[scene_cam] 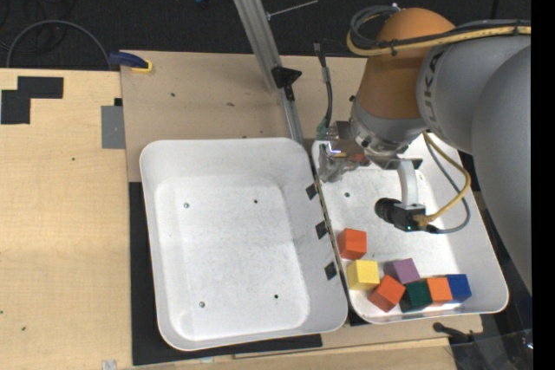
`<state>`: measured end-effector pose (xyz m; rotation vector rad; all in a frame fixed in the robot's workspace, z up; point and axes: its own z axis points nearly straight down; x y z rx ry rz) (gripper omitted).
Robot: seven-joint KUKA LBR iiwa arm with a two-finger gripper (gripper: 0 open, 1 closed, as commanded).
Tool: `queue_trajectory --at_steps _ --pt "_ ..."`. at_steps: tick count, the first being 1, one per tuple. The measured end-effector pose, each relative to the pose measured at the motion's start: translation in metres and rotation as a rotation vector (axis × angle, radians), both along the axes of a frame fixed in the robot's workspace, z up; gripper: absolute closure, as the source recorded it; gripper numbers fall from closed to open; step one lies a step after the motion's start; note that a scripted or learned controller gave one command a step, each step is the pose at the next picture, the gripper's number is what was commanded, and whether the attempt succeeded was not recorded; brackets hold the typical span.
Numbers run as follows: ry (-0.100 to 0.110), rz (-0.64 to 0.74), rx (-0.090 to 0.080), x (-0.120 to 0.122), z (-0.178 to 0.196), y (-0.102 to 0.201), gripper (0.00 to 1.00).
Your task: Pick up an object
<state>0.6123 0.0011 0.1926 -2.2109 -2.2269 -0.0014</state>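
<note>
Several small blocks lie in the near part of the right bin (451, 230): an orange cube (352, 243), a yellow one (364, 274), a purple one (401, 270), a red-orange one (388, 293), a dark green one (417, 296), another orange one (440, 288) and a blue one (458, 286). My gripper (335, 159) hangs over the far left corner of that bin, close to the wall shared with the left bin. It stands well behind the blocks, apart from all of them. The wrist hides much of it.
The left bin (165, 186) sits beside the right one. A slanted aluminium rail (256, 22) runs down to the bins' shared far corner. Cables (451, 186) loop from the wrist over the right bin. Wooden bench lies to the left.
</note>
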Motion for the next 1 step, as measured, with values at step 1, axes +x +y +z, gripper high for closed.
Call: queue_trajectory --at_steps 1 --pt "0.005 -0.001 0.000 -0.0142 -0.0031 0.0836 1.00"
